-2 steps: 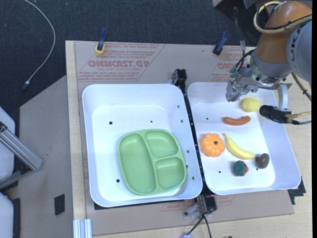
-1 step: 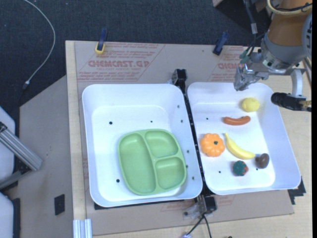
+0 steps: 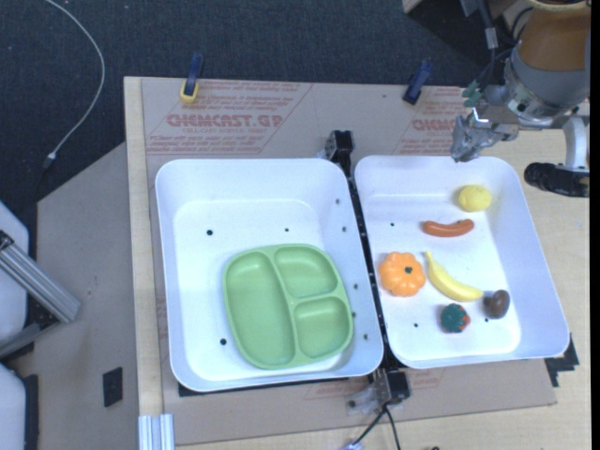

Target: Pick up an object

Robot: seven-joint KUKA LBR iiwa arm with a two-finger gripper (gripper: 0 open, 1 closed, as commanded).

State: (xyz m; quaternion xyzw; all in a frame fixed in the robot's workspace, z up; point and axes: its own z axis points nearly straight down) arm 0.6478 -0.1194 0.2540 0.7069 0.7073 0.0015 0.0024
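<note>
Nothing picked yet: the gripper (image 3: 466, 150) hangs above the right bin's (image 3: 534, 251) far rim, apparently narrow and empty; the lemon (image 3: 474, 198) lies near.

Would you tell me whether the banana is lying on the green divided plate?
No, the banana lies in the right bin, while the green plate sits in the left bin.

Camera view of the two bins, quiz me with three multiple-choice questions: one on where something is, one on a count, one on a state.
1. Where is the green divided plate?
A. left bin
B. right bin
C. on the bench

2. How many toy foods lie in the right bin?
A. four
B. six
C. eight

3. The pincer is:
A. holding the banana
B. above the right bin's far rim, holding nothing
C. resting on the plate

Answers:
1 A, it sits in the left bin.
2 B, lemon, sausage, pumpkin, banana and two small pieces.
3 B, nothing between its fingers.
</note>
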